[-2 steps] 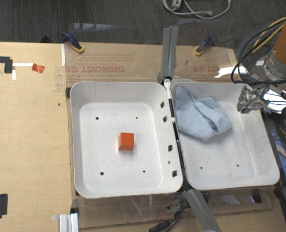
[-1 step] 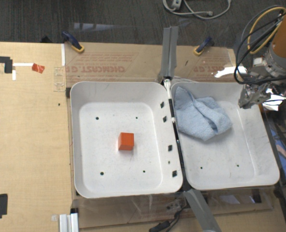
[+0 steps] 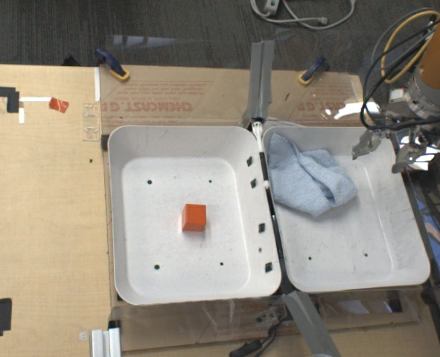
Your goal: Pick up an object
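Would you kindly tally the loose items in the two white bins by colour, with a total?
Orange: 1, the block in the left bin
Blue: 1, the cloth in the right bin
Total: 2

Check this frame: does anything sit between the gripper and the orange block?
Yes. The gripper is at the right bin's far right corner, and the orange block lies in the left bin. The blue cloth and the bins' adjoining rims lie between.

Upside-down print reading roughly "CHEMCAST GP" on cardboard sheet [image 3: 176,95] behind bins
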You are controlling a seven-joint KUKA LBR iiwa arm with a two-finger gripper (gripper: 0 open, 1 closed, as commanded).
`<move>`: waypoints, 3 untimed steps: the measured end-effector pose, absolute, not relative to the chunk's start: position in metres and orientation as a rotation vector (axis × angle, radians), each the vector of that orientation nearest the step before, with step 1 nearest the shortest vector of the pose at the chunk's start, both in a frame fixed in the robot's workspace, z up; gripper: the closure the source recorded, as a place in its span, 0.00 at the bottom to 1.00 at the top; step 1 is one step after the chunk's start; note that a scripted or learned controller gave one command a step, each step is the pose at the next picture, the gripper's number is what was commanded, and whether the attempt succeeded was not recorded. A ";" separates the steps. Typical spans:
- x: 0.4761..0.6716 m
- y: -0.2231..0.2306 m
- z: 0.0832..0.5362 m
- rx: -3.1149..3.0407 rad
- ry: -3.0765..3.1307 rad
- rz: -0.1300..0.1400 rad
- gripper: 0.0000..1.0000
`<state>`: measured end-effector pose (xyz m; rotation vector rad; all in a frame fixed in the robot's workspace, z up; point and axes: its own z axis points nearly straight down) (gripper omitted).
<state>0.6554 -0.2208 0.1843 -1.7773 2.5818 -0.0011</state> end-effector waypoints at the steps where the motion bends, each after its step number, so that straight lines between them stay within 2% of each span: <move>1: 0.625 -0.218 0.092 -1.989 2.422 0.007 0.00; 2: 0.627 -0.218 0.104 -1.977 2.424 0.002 1.00; 3: 0.627 -0.221 0.175 -2.044 2.376 -0.004 1.00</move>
